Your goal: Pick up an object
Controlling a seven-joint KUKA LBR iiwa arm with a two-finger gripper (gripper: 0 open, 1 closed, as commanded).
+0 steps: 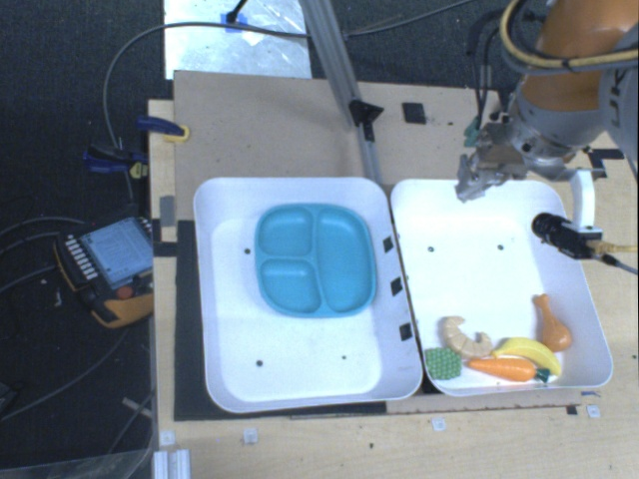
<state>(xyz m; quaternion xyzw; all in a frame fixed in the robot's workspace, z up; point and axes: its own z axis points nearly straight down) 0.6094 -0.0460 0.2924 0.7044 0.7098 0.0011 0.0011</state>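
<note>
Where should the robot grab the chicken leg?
Probably from straight above, at the thin bone end of the chicken leg. That end points up toward the bare part of the right bin, while the fat end lies near the banana and the wall.

Near my right bin's front rim lie a green scrap, a tan curled piece, an orange carrot touching a yellow banana, and a brown drumstick, tilted.
</note>
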